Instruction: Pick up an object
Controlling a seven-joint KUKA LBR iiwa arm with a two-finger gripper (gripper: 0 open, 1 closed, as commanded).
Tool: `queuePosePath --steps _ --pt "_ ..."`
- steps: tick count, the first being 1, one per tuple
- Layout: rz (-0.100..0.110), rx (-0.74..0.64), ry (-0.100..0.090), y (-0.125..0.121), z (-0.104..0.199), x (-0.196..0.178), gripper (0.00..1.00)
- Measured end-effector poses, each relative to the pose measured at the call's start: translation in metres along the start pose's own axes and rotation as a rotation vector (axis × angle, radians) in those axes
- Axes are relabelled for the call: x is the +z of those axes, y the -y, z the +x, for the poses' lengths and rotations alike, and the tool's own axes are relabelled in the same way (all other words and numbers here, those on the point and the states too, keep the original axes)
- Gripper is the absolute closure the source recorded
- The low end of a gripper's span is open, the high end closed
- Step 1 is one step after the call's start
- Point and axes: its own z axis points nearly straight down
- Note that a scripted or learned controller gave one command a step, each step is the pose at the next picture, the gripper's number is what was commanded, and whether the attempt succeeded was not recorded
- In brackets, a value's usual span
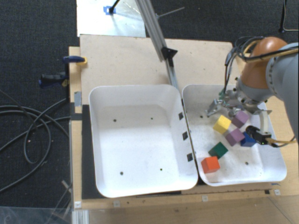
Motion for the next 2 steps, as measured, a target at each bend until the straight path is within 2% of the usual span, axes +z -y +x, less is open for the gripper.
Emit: queuePosePath --steps 1,2 --pt "0.007 0.004 -0.001 0.047 0.015 0.012 0.00" --pt "-0.003 0.001 0.003 -0.019 -0.030 0.010 0.00"
